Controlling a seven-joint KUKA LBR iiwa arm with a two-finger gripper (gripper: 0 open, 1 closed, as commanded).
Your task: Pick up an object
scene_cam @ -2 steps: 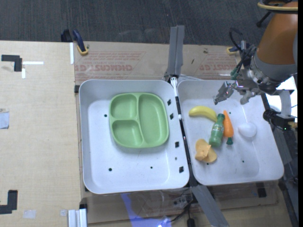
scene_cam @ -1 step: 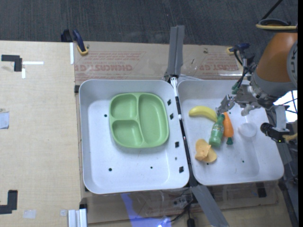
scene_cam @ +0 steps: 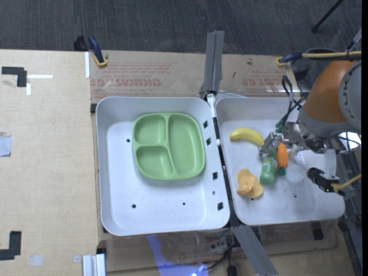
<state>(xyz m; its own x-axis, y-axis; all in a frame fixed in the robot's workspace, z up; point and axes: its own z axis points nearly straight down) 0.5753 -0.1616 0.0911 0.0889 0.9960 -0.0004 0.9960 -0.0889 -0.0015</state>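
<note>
Though end effector (scene_cam: 270, 148) grip unclear, carrot (scene_cam: 282, 156), green bottle (scene_cam: 268, 170), banana (scene_cam: 247, 135) crowd it.

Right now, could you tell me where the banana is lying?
The banana lies in the right-hand bin, toward its upper left, above the yellow-orange piece and left of the gripper.

We record a grey arm (scene_cam: 351, 99) with a rounded orange band (scene_cam: 330, 94) above the wrist. Black cables (scene_cam: 290, 111) run alongside it. The gripper (scene_cam: 270, 148) is bare silvery metal with dark fittings.
</note>
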